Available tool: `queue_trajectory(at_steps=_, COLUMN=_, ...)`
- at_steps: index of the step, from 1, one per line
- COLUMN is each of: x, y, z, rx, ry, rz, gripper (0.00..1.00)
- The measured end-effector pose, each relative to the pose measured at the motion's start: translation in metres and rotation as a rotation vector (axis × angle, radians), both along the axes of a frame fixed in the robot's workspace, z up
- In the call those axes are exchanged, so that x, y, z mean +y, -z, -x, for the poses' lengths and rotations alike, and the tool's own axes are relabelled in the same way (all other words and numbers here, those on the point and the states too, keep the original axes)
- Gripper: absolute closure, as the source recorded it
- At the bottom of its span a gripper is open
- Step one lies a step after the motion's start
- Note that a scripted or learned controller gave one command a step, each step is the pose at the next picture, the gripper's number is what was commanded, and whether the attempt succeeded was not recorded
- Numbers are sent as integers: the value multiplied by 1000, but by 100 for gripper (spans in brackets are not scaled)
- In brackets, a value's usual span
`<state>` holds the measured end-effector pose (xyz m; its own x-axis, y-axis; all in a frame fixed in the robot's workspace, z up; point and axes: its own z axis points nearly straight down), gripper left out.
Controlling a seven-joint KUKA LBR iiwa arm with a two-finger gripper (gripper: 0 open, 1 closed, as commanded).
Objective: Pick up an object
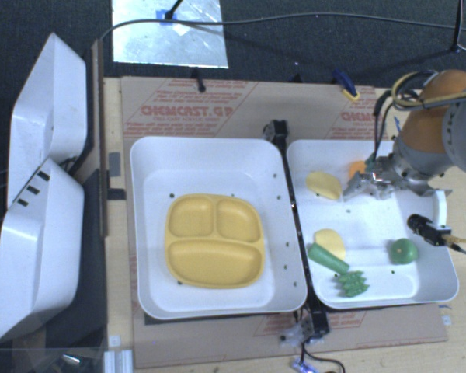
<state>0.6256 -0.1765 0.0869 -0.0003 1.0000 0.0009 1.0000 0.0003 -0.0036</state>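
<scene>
The right bin [373,290] holds several toy foods. A pale yellow piece [324,184] lies at its upper left and a second yellow piece [331,242] sits lower down. Below that lies a green stalk with a leafy end [339,270]. A small green ball [404,251] rests at the lower right. My gripper [363,182] hangs low over the bin's upper middle, just right of the upper yellow piece. An orange object [358,167] peeks out beside the gripper and is mostly hidden by it. Nothing visibly sits in the gripper.
The left bin [151,208] carries a yellow divided plate [214,240]. A black divider [293,208] runs between the bins. The arm's grey body and orange band [439,123] cover the right bin's upper right corner. White housings [39,200] stand off the bench at left.
</scene>
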Motion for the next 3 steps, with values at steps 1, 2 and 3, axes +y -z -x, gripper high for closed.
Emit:
queue_trajectory(at_steps=1, x=-1, y=-14, z=-2, rx=-6, ry=0, rz=2, gripper=100)
queue_trajectory(at_steps=2, x=-11, y=-67, z=-5, rx=-9, ry=0, rz=2, gripper=100)
queue_trajectory(at_steps=3, x=-19, y=-127, z=-5, rx=-10, ry=0, rz=3, gripper=100)
